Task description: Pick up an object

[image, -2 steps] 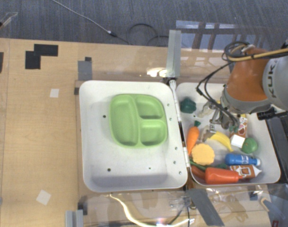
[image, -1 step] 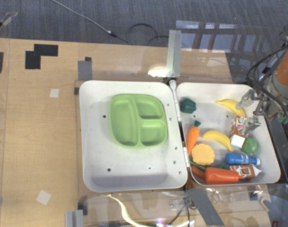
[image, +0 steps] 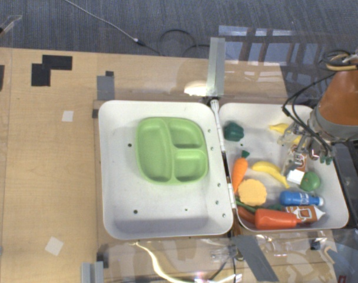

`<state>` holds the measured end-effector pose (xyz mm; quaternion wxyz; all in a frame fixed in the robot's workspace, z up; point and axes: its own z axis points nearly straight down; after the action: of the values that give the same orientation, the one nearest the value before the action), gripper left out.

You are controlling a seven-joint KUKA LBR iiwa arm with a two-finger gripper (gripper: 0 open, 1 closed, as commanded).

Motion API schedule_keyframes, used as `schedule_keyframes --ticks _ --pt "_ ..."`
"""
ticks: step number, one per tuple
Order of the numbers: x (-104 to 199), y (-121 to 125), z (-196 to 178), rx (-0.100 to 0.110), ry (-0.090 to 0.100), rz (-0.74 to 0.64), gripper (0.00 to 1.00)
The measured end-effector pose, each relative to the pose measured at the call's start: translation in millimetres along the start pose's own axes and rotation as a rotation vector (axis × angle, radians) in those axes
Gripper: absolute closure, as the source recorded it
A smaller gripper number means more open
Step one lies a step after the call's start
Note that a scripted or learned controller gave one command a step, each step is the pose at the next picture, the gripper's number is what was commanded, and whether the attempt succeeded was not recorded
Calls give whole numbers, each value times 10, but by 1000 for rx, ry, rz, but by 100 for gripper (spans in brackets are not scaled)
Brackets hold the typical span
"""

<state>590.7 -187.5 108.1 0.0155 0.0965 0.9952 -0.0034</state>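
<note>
Beside green ball, jaws above right bin.

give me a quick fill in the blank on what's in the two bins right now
1. The green divided plate lies in the ____ bin.
2. The carrot lies just left of the ____.
3. The plate has ____ compartments.
4. The gripper is above the ____ bin.

Missing words: left; banana; three; right

No text, label or number here can be read.
</note>
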Motion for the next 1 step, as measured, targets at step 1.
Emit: schedule_keyframes --ticks 1 --pt "143 -22 60 -1 -10 104 0"
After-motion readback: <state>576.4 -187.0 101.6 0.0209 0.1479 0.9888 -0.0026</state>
